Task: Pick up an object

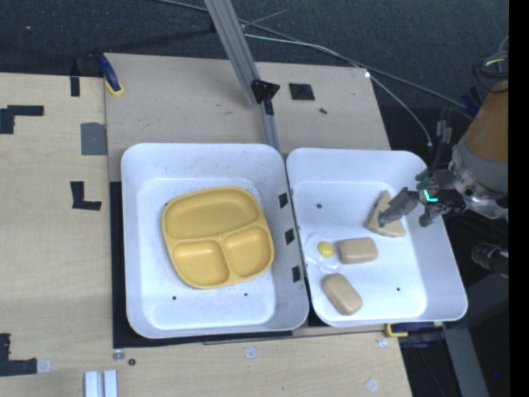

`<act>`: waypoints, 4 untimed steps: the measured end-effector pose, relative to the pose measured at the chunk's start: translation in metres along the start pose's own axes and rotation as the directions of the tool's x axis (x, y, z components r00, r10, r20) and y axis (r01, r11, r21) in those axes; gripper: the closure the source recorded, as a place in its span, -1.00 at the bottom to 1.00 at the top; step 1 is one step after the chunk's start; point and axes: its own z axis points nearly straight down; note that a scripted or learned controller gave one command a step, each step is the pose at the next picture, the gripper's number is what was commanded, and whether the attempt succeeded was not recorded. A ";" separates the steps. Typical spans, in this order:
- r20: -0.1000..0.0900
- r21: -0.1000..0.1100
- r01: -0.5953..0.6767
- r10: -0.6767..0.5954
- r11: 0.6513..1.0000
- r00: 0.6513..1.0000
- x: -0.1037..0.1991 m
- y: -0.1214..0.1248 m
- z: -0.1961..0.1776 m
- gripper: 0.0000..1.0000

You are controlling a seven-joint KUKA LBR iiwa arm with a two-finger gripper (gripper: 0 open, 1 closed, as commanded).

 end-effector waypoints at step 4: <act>-0.001 0.003 -0.001 0.001 1.000 1.000 0.010 -0.002 0.168 -1.00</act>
